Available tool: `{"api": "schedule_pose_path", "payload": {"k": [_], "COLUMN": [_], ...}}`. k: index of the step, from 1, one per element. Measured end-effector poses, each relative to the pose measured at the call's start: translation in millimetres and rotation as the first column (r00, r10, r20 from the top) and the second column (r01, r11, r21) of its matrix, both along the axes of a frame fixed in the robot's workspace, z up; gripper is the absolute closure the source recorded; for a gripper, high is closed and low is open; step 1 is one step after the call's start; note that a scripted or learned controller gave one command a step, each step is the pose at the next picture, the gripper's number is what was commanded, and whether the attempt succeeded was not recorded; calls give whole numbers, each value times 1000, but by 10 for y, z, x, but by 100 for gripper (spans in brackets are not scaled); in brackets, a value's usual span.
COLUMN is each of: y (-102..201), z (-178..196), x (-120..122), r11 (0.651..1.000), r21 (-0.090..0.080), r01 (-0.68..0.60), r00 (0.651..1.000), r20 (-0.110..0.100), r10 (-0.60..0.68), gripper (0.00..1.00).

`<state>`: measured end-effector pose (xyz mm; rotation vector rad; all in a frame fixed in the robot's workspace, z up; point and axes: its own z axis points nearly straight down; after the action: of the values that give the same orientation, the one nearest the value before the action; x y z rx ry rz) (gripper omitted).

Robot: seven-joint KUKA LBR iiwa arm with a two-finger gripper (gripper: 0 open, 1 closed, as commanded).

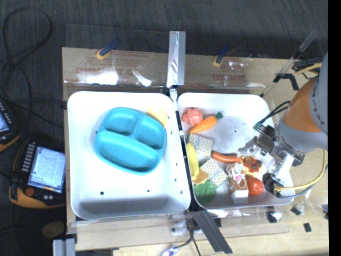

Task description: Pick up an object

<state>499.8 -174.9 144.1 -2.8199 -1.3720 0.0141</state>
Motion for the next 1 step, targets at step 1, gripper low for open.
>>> {"api": "schedule_pose_path", "payload": {"k": [1], "y": [0], "z": [0], "x": [0], "r11": [1000], "r21": [0], "r01": [0], "r00": [1000], "r20": [0], "r10": [0], "gripper": [0]}}
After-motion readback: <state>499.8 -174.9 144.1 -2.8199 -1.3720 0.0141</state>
